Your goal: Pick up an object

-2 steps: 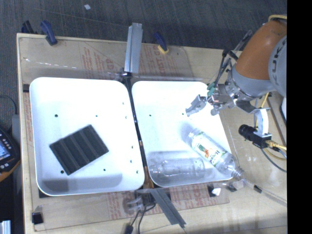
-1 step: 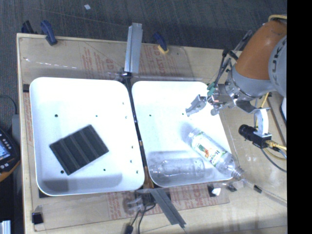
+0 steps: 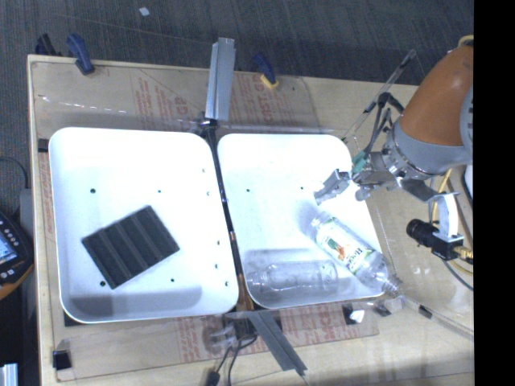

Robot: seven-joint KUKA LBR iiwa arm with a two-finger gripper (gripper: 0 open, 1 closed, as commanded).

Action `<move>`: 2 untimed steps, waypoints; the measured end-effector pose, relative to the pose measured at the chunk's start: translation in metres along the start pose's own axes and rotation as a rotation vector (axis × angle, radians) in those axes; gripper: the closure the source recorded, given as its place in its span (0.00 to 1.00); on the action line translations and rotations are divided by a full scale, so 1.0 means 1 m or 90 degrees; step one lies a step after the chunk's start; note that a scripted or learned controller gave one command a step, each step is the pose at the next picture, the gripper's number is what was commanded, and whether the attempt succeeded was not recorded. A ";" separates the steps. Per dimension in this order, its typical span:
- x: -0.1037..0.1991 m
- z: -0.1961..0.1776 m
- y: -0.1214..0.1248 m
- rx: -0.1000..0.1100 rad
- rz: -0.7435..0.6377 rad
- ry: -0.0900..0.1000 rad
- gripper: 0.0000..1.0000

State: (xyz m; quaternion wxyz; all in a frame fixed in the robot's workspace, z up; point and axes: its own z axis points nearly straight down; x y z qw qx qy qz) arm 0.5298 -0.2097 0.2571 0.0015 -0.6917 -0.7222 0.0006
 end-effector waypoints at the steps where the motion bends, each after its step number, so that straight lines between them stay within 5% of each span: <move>1: 0.000 0.023 0.009 0.001 -0.044 0.001 0.00; 2: 0.000 0.062 0.022 0.001 -0.076 0.000 0.00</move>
